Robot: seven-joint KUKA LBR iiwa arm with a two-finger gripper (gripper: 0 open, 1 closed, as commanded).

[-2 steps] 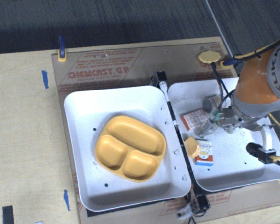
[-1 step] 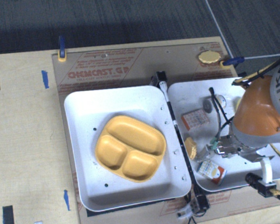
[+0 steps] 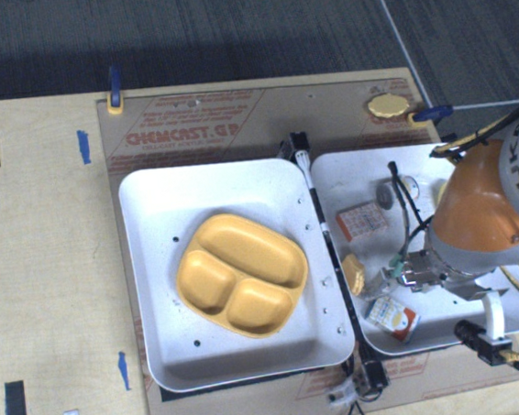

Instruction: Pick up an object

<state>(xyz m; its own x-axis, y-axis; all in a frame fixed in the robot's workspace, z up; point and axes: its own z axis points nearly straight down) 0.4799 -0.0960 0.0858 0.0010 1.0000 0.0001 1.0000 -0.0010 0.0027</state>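
My gripper (image 3: 407,274) hangs low inside the right bin (image 3: 420,159), below the arm's orange band (image 3: 477,211). Just to its left lies a small yellow piece (image 3: 355,279). A red and white packet with colourful print (image 3: 392,316) rests right below the gripper, near the bin's front wall. Farther back lie a pale red-striped packet (image 3: 364,221) and a small grey round thing (image 3: 386,196). I cannot make out anything held in the gripper.
The left bin (image 3: 149,204) holds a large yellow three-lobed tray (image 3: 241,273). A black divider (image 3: 328,241) runs between the bins. A yellow disc (image 3: 388,105) lies on the cardboard behind the right bin. The arm covers that bin's right side.
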